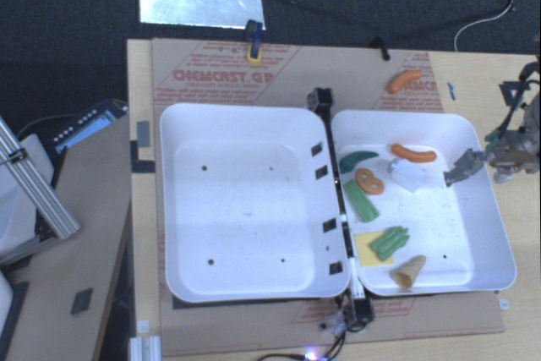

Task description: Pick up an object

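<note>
The right bin holds several toy foods. An orange sausage lies near its back, with a white block just in front of it. A brown pretzel, a dark green pod and a light green stick lie by the divider. Nearer the front are a green bean bunch, a yellow slice and a tan cone. My gripper hangs over the bin's right side, right of the white block and apart from all the objects, holding nothing that shows.
The left bin stands beside the right one, with black clips along the divider. A second orange sausage lies on the cardboard behind the right bin. A yellow and blue clamp sits at the board's back edge.
</note>
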`<act>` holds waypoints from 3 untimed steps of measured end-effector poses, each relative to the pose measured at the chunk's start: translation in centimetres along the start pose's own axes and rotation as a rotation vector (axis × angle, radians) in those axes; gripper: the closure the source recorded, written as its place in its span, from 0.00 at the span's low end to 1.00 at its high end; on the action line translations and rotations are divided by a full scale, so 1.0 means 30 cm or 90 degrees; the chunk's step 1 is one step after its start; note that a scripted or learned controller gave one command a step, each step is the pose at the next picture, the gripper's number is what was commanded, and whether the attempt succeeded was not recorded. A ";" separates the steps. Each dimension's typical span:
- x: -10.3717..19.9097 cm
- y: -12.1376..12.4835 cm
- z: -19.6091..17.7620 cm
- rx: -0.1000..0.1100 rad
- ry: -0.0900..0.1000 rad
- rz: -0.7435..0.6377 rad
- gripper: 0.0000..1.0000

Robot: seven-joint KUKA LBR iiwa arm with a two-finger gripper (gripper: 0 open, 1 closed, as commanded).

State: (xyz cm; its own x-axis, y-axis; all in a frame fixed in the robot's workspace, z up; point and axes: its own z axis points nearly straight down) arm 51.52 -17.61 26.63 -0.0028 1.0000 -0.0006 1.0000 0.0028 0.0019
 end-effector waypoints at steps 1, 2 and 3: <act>0.000 0.003 -0.037 -0.002 0.000 -0.002 1.00; 0.164 0.250 -0.295 -0.007 -0.001 -0.005 1.00; 0.249 0.474 -0.303 -0.004 -0.001 -0.004 1.00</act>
State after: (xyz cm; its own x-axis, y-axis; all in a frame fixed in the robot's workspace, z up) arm 65.71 -10.09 35.74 -0.0086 1.0000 -0.0016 0.9999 0.0086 0.0082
